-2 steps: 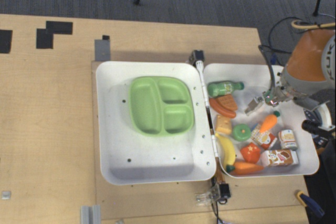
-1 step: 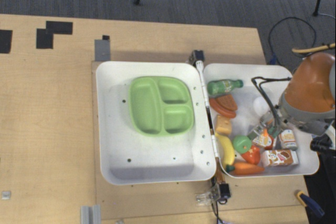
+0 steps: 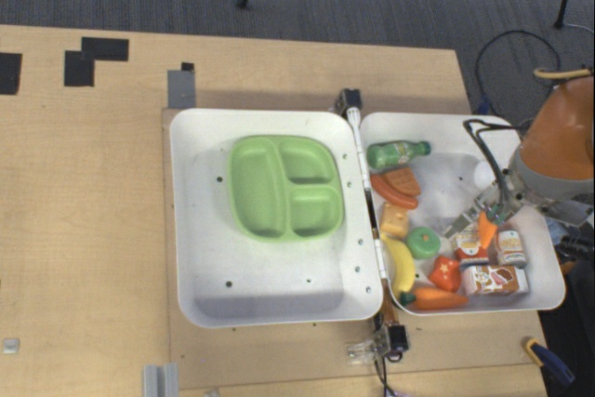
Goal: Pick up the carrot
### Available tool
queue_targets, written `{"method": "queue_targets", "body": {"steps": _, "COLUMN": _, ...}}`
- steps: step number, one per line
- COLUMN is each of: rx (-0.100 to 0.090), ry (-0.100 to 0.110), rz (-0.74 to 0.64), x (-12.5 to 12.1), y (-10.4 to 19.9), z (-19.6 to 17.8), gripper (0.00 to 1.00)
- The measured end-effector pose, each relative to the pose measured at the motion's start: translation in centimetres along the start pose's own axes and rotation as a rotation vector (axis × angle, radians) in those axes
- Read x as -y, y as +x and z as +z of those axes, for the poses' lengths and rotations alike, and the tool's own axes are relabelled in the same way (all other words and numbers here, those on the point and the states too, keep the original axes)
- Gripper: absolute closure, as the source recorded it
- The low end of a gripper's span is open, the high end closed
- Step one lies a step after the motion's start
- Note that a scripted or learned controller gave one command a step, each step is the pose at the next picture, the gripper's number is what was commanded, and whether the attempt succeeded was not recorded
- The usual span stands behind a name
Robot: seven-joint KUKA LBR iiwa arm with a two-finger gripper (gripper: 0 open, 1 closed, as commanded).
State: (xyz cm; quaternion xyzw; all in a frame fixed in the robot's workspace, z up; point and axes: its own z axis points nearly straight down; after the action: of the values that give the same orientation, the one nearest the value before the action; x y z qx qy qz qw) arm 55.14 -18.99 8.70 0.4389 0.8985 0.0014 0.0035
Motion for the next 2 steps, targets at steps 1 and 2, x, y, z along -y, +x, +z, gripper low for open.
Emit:
{"method": "queue_targets", "body": {"steps": 1, "rx": 0.004, "ry": -0.004, "rz": -0.002, "x": -0.2, "y": -0.1, "z": -1.2, "gripper": 1.00}}
{"method": "queue_targets", "body": {"steps": 2, "rx": 0.000, "ry": 0.002, "rz": -0.129, "x": -2.9, "y": -4.3, "z": -4.8, "gripper": 1.00}}
